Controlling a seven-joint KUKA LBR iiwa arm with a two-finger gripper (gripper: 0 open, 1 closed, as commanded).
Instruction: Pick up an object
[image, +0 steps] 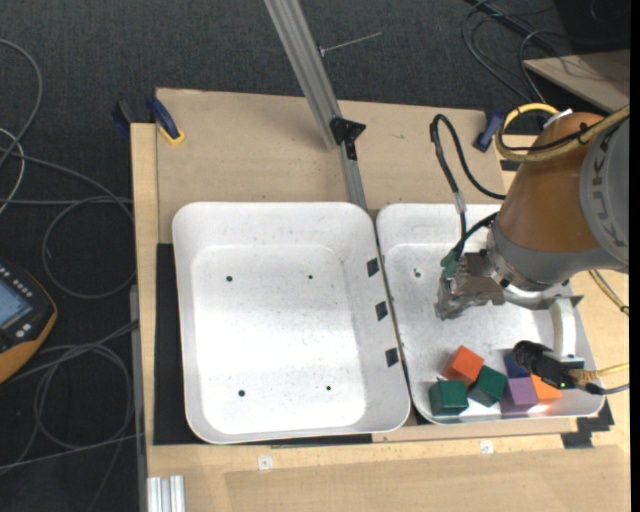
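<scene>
Over the right white bin (420, 250) hangs my gripper (452, 303), pointing down at the bin's middle. Nothing shows between its fingers. Below it, at the bin's near edge, a cluster of blocks lies close together: an orange block (463, 363), two green blocks (449, 397) (489, 385), a purple block (520, 393), a dark blue block (517, 366) and another orange block (546, 388) at the right. The gripper stands apart from all of them, above and slightly left of the first orange block.
The left white bin (280, 320) lies beside the right one, with black clips along the shared rim (385, 310). A metal strut (320, 90) slants in from the top. Cables lie on the floor at left.
</scene>
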